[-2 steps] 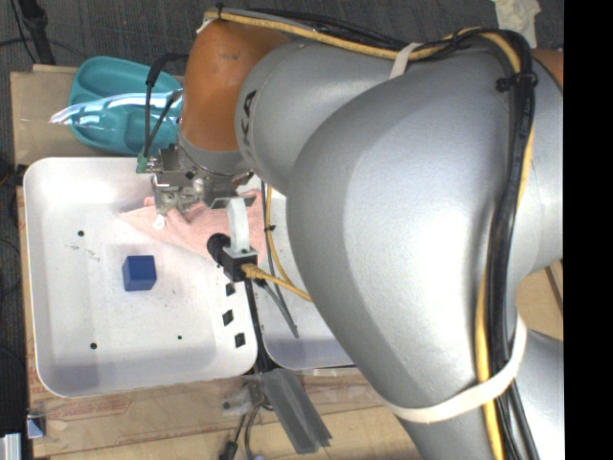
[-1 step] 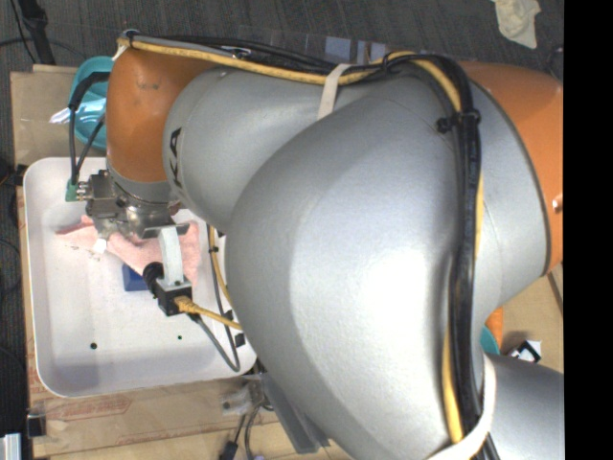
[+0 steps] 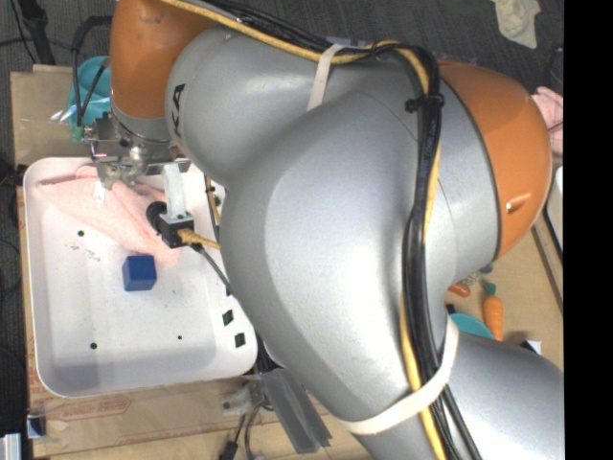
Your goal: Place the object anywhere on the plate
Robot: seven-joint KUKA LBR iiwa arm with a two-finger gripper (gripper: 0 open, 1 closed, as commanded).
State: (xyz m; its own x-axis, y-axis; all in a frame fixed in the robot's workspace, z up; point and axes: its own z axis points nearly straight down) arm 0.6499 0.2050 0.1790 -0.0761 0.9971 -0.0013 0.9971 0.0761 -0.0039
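The claw (image 3: 113, 169) hangs over the pink cloth (image 3: 115, 209) at the far end of the white bin (image 3: 57, 353); its state cannot be told. The blue cube (image 3: 140, 272) sits just beside the cloth's near edge.

I work from a single fixed camera set above the bench, looking down at a slant. The arm (image 3: 364, 218) enters from the frame's right and sits so near the lens that it covers the centre and right; one white bin (image 3: 105, 353) shows at lower left of the frame.
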